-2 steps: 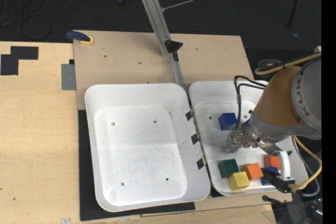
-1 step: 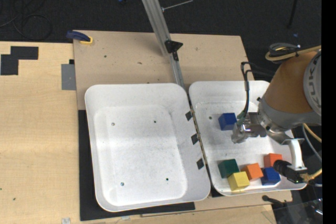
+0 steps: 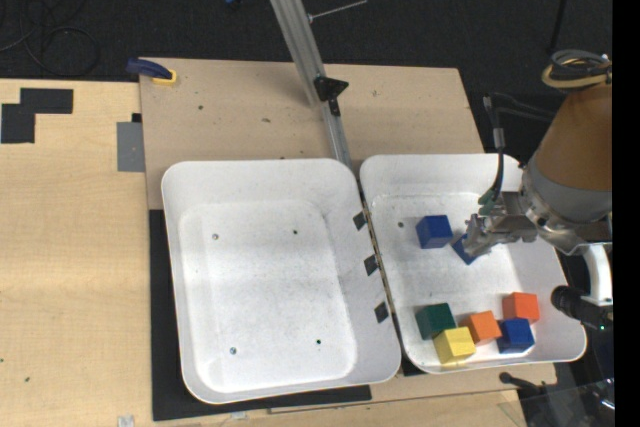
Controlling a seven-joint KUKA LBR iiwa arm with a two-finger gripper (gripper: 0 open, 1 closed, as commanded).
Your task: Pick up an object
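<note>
The claw [image 3: 478,240] is down inside the right bin [image 3: 400,177], near the middle of its floor, at the end of the grey arm [image 3: 575,177] that comes in from the right with its orange band showing above the wrist. A small blue piece [image 3: 466,252] pokes out at the claw's lower left, right against its tip; whether the claw is spread, pressed together or actually pinching that piece cannot be told from this angle. Just to the left, close to the claw but apart from it, sits a blue cube [image 3: 434,231] on the bin floor. Further toward the near edge of the same bin lies a cluster of blocks: a dark green cube [image 3: 435,319], a yellow cube [image 3: 455,344] touching its lower right corner, an orange cube [image 3: 484,325] beside the yellow one, another blue cube [image 3: 516,334] next to that, and a red-orange cube [image 3: 521,306] just behind the blue one. The left bin [image 3: 262,277] lies alongside, its rim meeting the right bin's along a seam with small black clips. Both bins rest on the wooden table [image 3: 240,110], from which a slanted aluminium rail [image 3: 296,23] rises behind the bins, with a blue-and-yellow clamp [image 3: 151,70] at the table's far left corner.
</note>
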